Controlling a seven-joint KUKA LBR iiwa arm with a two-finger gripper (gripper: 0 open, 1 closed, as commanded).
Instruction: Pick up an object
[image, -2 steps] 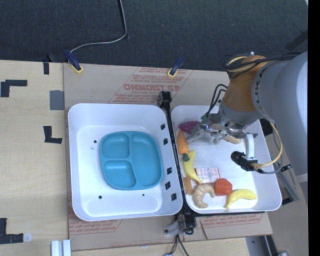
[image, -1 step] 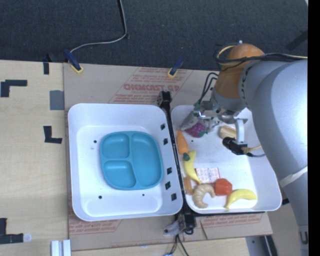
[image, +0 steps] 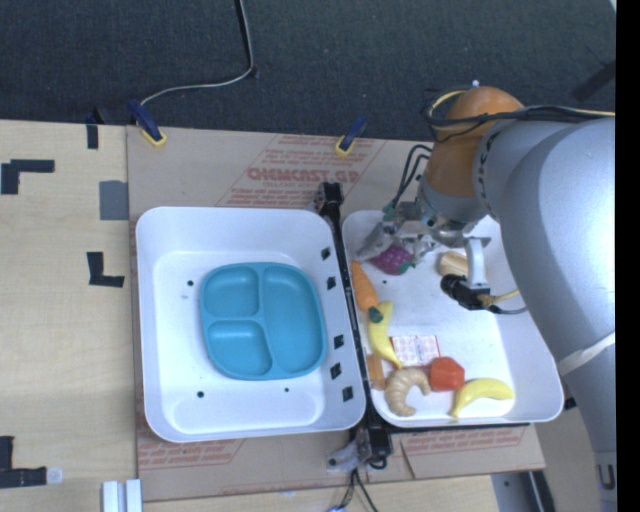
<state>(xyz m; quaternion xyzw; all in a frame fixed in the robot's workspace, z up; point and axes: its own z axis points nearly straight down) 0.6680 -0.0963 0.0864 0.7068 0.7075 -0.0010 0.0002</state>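
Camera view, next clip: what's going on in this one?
A grey robot arm reaches in from the right, its claw down in the far corner of the right bin, right at a purple toy. Whether it grips the toy cannot be told. The rest of that bin's toys lie untouched: a carrot, two bananas, a croissant, a red piece and a small packet. The left bin holds a blue divided plate.

My gripper sits over the back of the right bin, above the grapes. Left of that bin, the left bin holds a divided plate.
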